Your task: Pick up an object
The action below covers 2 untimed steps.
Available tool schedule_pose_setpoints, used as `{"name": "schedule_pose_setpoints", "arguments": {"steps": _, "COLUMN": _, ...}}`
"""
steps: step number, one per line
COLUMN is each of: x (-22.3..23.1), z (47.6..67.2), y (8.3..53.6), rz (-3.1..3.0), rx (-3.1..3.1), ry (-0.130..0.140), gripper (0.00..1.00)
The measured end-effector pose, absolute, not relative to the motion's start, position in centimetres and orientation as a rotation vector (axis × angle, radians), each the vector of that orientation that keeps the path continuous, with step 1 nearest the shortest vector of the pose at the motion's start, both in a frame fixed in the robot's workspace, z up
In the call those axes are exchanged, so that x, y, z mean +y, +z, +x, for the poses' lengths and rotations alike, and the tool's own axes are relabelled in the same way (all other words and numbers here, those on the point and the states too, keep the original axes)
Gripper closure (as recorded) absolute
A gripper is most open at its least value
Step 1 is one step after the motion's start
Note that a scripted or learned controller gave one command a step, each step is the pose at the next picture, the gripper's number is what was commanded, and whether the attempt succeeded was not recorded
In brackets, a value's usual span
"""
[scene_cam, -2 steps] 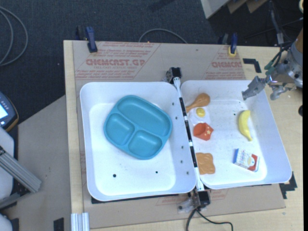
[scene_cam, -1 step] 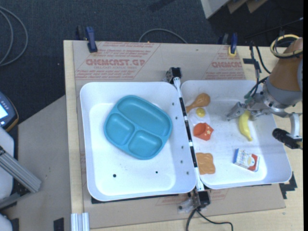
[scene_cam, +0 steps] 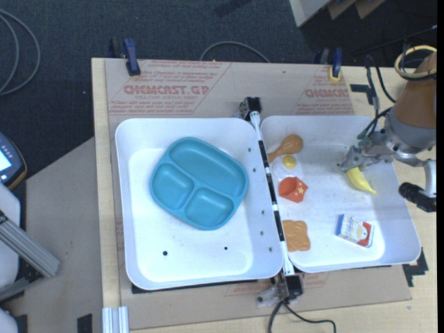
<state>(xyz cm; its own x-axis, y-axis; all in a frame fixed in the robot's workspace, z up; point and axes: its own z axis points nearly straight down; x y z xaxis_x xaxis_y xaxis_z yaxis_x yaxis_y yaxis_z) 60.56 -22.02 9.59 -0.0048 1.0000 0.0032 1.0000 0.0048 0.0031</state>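
Observation:
In the right bin point(scene_cam: 395, 255), my gripper point(scene_cam: 355, 161) hangs low over its far right part. Its tip is right at the upper end of a yellow banana point(scene_cam: 362, 180), which lies on the bin floor. Further left in this bin are a tan drumstick point(scene_cam: 286, 146), a small yellow piece point(scene_cam: 288, 162), a red pepper point(scene_cam: 293, 189) and an orange slice of toast point(scene_cam: 297, 235). A small blue and white carton point(scene_cam: 356, 230) lies near the front right.
The left bin point(scene_cam: 139, 255) bears a blue divided plate point(scene_cam: 199, 182). A hinge rail point(scene_cam: 269, 193) runs between the two bins. The arm's orange band point(scene_cam: 416, 106) and grey wrist stand over the right bin's right edge. Cables trail at the back right.

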Motion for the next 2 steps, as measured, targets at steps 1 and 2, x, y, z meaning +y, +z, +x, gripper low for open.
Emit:
{"name": "schedule_pose_setpoints", "arguments": {"steps": 1, "x": -14.1, "z": 66.5, "y": 8.3, "rz": -2.207, "rx": -2.22, "ry": 0.018, "gripper": 1.0}}
{"name": "schedule_pose_setpoints", "arguments": {"steps": 2, "x": -6.7, "z": 62.6, "y": 20.2, "rz": -2.217, "rx": -2.235, "ry": -0.016, "gripper": 1.0}}
